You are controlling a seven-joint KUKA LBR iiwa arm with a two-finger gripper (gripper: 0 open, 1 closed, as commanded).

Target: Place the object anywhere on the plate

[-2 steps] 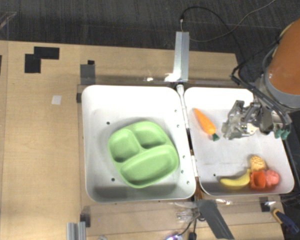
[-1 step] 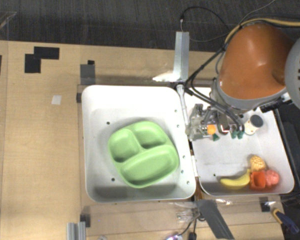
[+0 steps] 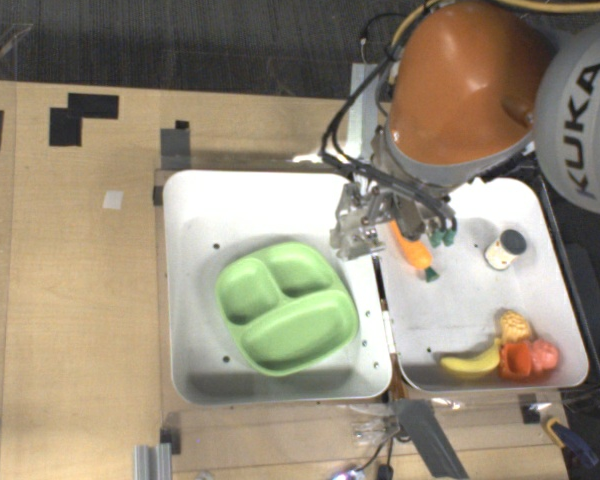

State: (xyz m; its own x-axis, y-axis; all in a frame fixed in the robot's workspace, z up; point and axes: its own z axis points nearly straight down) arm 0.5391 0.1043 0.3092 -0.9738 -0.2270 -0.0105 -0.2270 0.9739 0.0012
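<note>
Gripper [image 3: 365,230] over the bins' divider, mostly hidden under arm; jaws can't tell. Carrot [image 3: 414,250] partly covered in right bin. Green plate [image 3: 285,308] in left bin.

Single fixed camera above the bench, looking down at a slant, both bins [image 3: 180,268] in frame

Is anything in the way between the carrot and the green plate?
Nothing lies on the direct line except the adjoining bin walls. The carrot sits in the right bin under the gripper; the green plate sits in the left bin, with nothing on it.
</note>
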